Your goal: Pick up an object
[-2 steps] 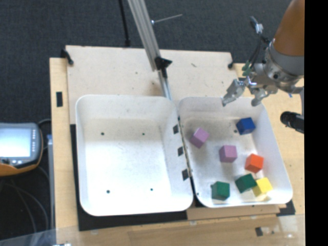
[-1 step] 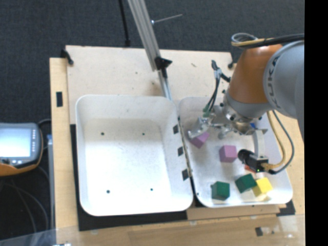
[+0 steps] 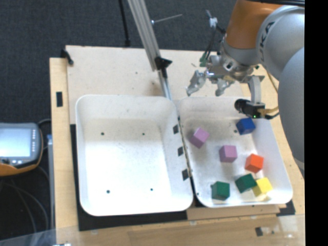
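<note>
Nearest the camera, along the front wall of the right bin (image 3: 279,176), we see a green cube (image 3: 221,190), a darker green cube (image 3: 245,182) and a yellow cube (image 3: 263,186) touching it, with an orange cube (image 3: 254,163) just behind them. Toward the bin's middle sit two purple cubes (image 3: 200,136) (image 3: 228,153), and a blue cube (image 3: 245,126) lies near the bin's back right wall. Our gripper (image 3: 206,86) hangs above the bin's back edge, fingers spread apart and holding nothing. We judge the nearer purple cube the likeliest pick: it lies toward the camera from the gripper and below it, well apart, so the coming move calls for a forward reach and a descent into the bin.
</note>
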Robot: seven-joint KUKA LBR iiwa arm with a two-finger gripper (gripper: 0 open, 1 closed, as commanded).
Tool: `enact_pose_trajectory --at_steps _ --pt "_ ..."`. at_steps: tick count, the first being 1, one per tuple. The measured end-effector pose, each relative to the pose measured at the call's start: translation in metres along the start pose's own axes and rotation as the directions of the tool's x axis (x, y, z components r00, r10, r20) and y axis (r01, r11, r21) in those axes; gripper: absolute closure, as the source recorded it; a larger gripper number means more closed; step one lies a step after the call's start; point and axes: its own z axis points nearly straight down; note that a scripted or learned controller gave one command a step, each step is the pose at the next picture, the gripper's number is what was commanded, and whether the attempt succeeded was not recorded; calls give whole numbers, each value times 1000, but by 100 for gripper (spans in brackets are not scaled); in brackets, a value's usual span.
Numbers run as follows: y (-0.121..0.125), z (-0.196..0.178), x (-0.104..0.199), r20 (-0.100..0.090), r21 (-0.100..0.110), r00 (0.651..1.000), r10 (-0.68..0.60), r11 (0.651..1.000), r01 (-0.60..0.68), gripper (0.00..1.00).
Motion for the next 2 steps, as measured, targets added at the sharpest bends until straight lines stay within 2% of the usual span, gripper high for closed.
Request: enact_pose_trajectory --at_steps 1,2 --pt "-55 -55 95 -5 7 1000 -6 1000 6 0" --pt "-53 -62 88 -1 9 1000 -4 1000 4 100"
